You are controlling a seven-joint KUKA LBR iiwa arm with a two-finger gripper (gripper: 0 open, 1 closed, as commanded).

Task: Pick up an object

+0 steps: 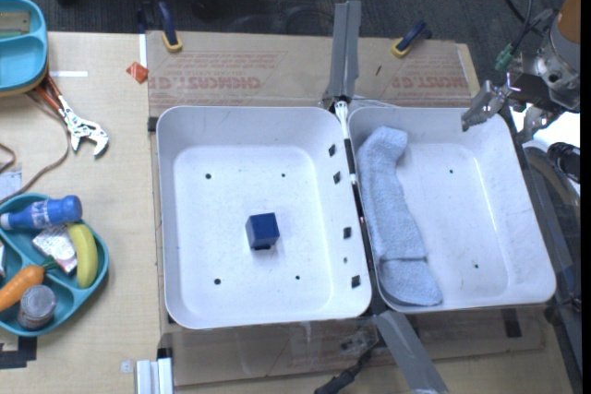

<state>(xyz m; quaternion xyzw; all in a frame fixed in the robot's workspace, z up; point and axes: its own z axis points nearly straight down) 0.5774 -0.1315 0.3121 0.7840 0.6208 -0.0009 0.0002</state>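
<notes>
1. The gripper (482,109) sits at the upper right, over the far right corner of the right bin (517,291). Whether it is open or closed cannot be told; it is small and partly blurred here. Nothing shows in its grasp.
2. The arm (565,51) comes in from the right edge, with cables looping above it.
3. The left bin (171,198) holds one thing: a small blue cube (263,231), lying on the floor of the bin a little below and right of its middle, apart from every wall.
4. The right bin holds a grey-blue cloth (395,217), a long folded strip running from the far left part of the bin down to the near left corner, close along the left wall.
5. The two bins touch side by side, with a grey bar (346,51) rising from the joint behind them.
6. The cube lies well apart from the gripper, in the other bin, down and to the left of it. The cloth lies nearer, its far end left of the gripper and not touching it.
7. On the bench at left stand a blue tray (100,258) with a bottle (42,214), a banana (85,254) and a carrot (18,286), and a wrench (81,129) above it.
</notes>
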